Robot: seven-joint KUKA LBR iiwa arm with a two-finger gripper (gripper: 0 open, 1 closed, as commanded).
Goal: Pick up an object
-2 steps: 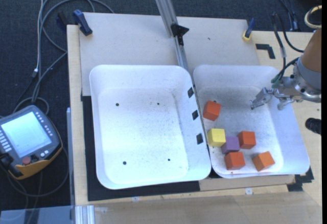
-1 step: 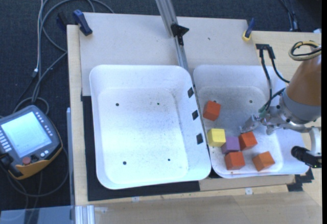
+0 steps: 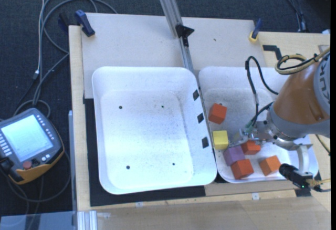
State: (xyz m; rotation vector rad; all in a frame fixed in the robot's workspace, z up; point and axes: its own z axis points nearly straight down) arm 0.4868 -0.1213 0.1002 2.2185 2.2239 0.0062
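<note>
Gripper [image 3: 251, 137] low in the right bin [image 3: 231, 79], jaw state impossible to tell, hidden under the wrist. Just beside it, a small orange-red block [image 3: 252, 146]; near that, purple block [image 3: 234, 154], red block [image 3: 242, 169], orange block [image 3: 270, 165], yellow block [image 3: 220, 139]. Farther up, another orange block [image 3: 217, 113]. Left bin [image 3: 142, 79] alongside.

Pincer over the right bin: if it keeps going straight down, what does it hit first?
Most likely the small red-orange block right under the pincer, beside the purple block; depth is unclear.
</note>
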